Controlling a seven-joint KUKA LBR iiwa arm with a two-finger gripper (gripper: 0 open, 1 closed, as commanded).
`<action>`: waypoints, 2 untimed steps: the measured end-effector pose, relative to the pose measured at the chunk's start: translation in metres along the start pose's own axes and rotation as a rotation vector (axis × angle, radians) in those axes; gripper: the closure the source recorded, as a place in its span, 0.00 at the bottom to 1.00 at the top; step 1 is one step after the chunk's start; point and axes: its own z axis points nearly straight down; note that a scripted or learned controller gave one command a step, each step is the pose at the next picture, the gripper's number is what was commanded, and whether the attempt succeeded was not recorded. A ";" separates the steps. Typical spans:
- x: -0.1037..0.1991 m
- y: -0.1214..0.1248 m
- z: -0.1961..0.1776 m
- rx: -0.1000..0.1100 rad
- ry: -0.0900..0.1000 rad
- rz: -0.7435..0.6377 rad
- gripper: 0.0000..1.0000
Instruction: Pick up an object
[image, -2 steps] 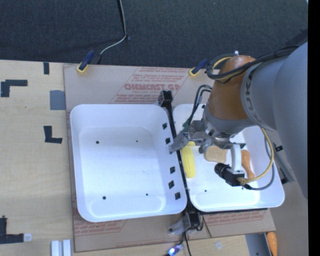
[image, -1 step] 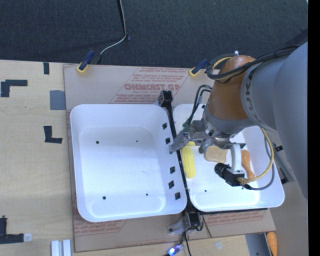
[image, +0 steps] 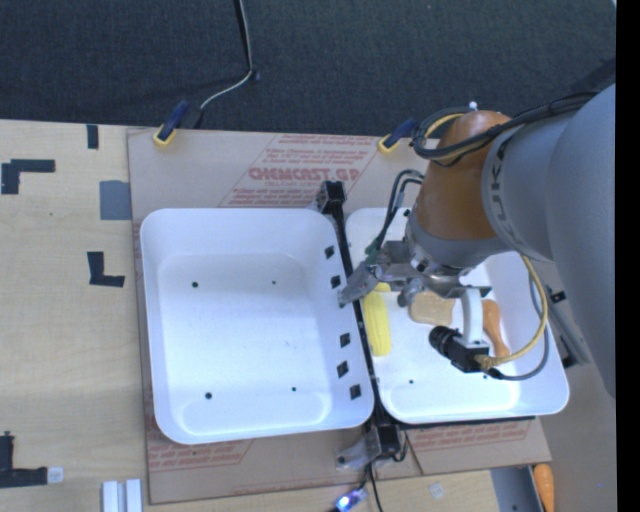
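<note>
In the right bin (image: 450, 400) a yellow corn-like piece (image: 377, 325) lies lengthwise beside the divider. A tan block (image: 432, 308) sits just to its right, and an orange carrot-like piece (image: 495, 330) lies further right. My gripper (image: 382, 292) hangs low over the top end of the yellow piece. It looks open, one finger (image: 353, 292) reaching toward the divider and the other near the tan block. Nothing is lifted between them. The wrist hides the back part of the right bin.
The left bin (image: 240, 330) lies beside the right one, with a black-clipped divider (image: 345, 300) between them. A black cable fitting (image: 455, 350) and a yellow hose hang from the wrist over the right bin. The arm covers the right side.
</note>
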 end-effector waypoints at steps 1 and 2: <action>0.000 0.000 0.000 0.000 0.000 0.000 0.00; -0.030 0.007 0.000 -0.001 -0.001 0.002 0.00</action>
